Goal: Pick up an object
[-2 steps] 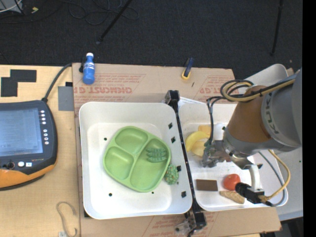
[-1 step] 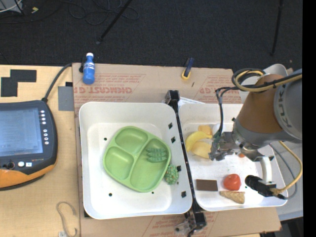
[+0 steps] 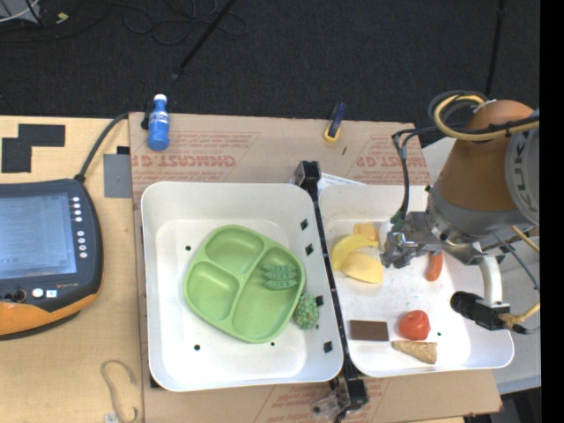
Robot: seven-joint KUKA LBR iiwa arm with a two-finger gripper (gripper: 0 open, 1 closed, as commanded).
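Note:
My gripper [image 3: 395, 252] hangs low in the right bin [image 3: 476, 355], just right of a yellow banana-like piece [image 3: 357, 258]. The wrist above hides its fingers. An orange carrot [image 3: 434, 265] lies right of the gripper. Nearer the front sit a red tomato [image 3: 414, 324], a brown chocolate block [image 3: 369, 330] and a tan wedge [image 3: 417, 351]. In the left bin [image 3: 167, 280] lies a green divided plate [image 3: 240, 282] with a green toy [image 3: 280, 277] on it and another green piece [image 3: 307, 311] at its edge.
A black divider [image 3: 320, 271] runs between the bins. A teach pendant [image 3: 44, 245] lies at the far left, a blue bottle [image 3: 159, 122] and a yellow clamp [image 3: 334, 123] behind the bins. Cables [image 3: 405, 179] trail from the arm [image 3: 485, 166].

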